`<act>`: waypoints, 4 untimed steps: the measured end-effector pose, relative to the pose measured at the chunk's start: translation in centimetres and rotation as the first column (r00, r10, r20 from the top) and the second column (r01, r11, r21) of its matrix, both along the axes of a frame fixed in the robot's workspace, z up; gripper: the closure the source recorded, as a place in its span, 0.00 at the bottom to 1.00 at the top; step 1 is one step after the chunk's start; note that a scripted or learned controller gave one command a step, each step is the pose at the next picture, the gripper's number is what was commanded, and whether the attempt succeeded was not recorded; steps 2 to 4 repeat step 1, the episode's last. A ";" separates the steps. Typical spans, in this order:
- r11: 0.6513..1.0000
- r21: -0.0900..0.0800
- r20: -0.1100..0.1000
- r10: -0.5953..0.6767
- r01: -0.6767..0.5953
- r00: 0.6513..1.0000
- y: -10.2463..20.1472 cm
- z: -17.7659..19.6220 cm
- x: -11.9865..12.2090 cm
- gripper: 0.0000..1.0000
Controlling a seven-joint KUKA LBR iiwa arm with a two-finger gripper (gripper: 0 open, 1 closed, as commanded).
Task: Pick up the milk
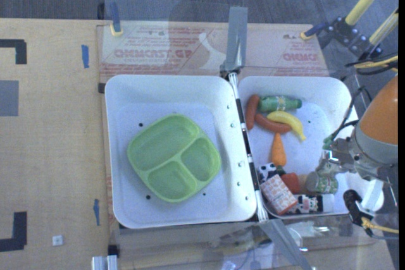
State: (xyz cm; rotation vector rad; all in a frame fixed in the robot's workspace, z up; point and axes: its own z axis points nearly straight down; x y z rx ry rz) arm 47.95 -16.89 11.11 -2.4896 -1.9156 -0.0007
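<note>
A black-and-white cow-patterned piece that looks like the milk carton (271, 170) lies near the left wall of the right bin (342, 95), just above an orange-and-white box (278, 193). Another black-and-white patterned item (309, 203) lies by the bin's front wall. My gripper (326, 174) hangs low over the front right of this bin, to the right of both patterned items, directly over a small grey-green object (326, 186). Whether it touches that object is unclear.
The right bin also holds a hot dog (252, 109), a green bottle (280, 102), a banana (288, 121), a carrot (278, 150) and a red item (292, 182). A green divided plate (174, 157) lies in the left bin (126, 98).
</note>
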 end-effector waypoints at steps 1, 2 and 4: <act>1.000 0.000 -0.001 -0.001 0.001 1.000 0.0 0.0 -0.1 0.00; 1.000 0.000 -0.001 -0.001 0.001 1.000 0.0 0.0 -0.1 0.00; 1.000 0.000 -0.001 -0.001 0.001 1.000 0.0 0.0 -0.1 0.00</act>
